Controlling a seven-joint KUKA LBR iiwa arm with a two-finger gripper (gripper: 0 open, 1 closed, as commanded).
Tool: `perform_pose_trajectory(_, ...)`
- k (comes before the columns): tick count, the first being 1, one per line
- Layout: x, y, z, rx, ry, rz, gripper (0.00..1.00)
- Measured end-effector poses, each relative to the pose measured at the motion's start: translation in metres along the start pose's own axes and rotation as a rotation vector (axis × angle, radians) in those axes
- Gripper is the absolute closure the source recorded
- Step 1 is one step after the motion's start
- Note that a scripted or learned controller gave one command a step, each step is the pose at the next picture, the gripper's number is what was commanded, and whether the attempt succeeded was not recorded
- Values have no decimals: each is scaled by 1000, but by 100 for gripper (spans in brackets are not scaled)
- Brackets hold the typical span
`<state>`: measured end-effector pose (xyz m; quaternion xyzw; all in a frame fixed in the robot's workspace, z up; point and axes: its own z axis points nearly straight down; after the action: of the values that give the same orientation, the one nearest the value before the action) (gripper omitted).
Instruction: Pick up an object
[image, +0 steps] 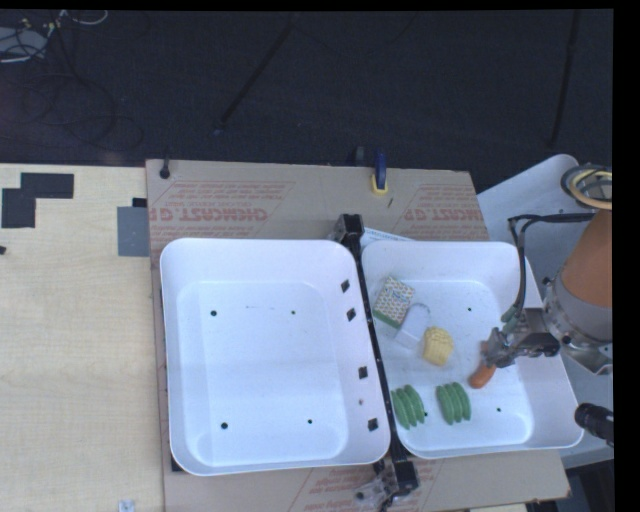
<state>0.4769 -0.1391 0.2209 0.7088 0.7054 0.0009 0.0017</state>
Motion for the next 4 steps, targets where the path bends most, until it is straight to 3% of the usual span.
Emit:
perform_pose_trajectory(1, 42, 46, -124, -7, 0, -11, 100)
perform_pose_trajectory(2, 127, 10, -185, 1, 3, -13, 100)
perform_pose_trajectory(3, 161, 72, -325, -10, 1, -9, 100)
perform_pose_trajectory(4, 163, 153, -178, 17, -1, -5, 100)
